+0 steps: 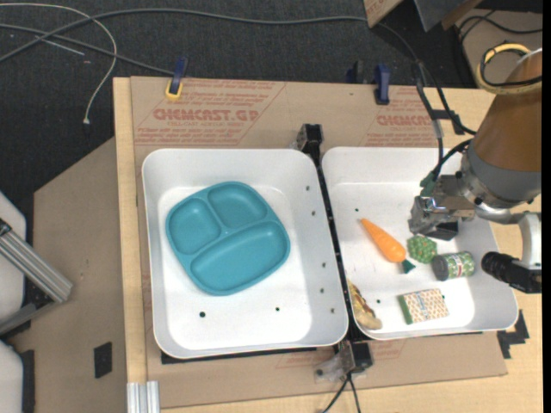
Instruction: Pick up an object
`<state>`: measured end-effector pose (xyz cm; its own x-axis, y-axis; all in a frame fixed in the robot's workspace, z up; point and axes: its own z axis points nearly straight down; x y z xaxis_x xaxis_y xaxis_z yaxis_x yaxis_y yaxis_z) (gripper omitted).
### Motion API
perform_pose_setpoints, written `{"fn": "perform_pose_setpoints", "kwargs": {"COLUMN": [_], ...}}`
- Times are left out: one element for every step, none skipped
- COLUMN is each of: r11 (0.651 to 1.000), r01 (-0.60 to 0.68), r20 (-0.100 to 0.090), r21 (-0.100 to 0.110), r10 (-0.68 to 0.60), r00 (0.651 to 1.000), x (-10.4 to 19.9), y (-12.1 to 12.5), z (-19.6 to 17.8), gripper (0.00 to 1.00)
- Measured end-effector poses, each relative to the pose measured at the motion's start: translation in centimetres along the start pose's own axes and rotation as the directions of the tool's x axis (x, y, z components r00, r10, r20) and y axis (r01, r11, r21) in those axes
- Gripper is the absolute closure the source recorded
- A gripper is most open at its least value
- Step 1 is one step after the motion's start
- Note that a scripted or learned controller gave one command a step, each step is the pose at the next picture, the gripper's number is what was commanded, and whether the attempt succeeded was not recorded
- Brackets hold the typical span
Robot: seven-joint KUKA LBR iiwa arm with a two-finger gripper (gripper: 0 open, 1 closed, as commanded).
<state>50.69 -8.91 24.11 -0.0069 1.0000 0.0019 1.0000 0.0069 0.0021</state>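
I cannot tell my claw (433, 216) state above the crowded green toy (422, 249), so I risk nudging the carrot (383, 240) or can (454, 266) instead.

From my seat, the gripper (433, 216) hangs over the right bin (379, 175): carrot (383, 240) to its left, broccoli (421, 249) just below, can (454, 265) and packet (424, 305) beyond.
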Motion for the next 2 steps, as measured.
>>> {"fn": "perform_pose_setpoints", "kwargs": {"r11": [1.000, 1.000], "r01": [-0.006, -0.002], "r20": [0.001, 0.000], "r21": [0.001, 0.000], "r10": [0.006, 0.002], "r00": [1.000, 1.000], "x": [4.0, 8.9], "y": [1.1, 2.9], "z": [0.5, -0.3], "gripper": [1.00, 1.00]}}
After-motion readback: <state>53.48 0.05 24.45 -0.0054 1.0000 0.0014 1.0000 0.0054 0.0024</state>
